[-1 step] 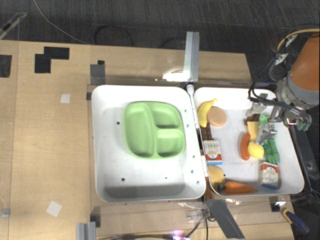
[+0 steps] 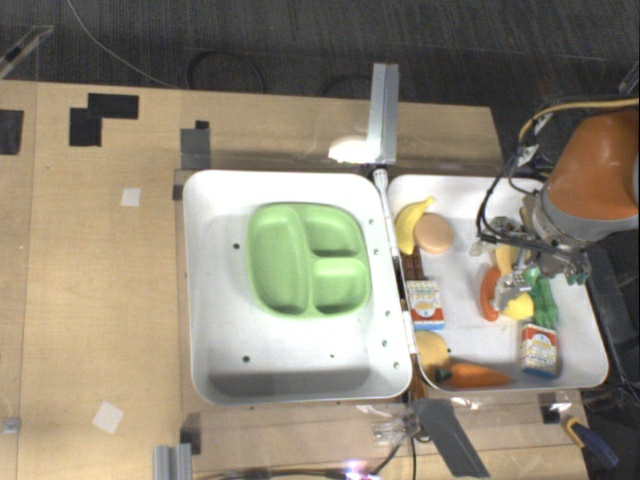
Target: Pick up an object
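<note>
A: What's cut off?
B: The arm [image 2: 600, 168], at three o'clock, runs off the edge.
A: Anything hidden?
B: The gripper [image 2: 527, 273] covers part of the green item [image 2: 545, 303] and the yellow one [image 2: 517, 306]; what either is, I cannot tell.

Legible text: none. Two small cartons in the right bin [image 2: 470, 193] carry printed labels, one [image 2: 424, 303] against the bin's left wall, one [image 2: 538, 350] near its front right corner; lettering on both too small and blurred to read. No numbers, brands or signs readable elsewhere.
</note>
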Motion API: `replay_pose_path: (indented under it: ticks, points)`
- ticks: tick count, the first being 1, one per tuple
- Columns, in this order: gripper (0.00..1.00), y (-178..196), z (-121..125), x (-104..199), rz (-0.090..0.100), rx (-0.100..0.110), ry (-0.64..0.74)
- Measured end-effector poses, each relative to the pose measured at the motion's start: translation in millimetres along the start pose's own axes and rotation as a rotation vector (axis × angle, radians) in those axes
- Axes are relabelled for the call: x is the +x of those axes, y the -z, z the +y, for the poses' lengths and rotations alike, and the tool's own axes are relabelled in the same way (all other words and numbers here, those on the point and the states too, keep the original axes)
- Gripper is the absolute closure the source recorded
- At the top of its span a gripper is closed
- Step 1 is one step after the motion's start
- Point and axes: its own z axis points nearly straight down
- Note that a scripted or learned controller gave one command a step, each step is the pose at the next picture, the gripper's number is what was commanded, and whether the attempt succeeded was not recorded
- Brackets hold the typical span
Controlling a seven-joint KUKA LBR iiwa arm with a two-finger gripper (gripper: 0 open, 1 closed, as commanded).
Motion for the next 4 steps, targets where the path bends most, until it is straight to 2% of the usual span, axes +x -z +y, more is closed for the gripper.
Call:
replay_pose_path:
  ticks: [1, 2, 3, 4]
  points:
    - [0.0, -8, 13, 4, -0.009, 0.003, 0.046]
    - [0.0, -15, 40, 45, 0.003, 0.0, -0.092]
    - [0.0, -16, 71, 24, 0.003, -0.001, -0.079]
    - [0.0, -15, 55, 35, 0.003, -0.002, -0.045]
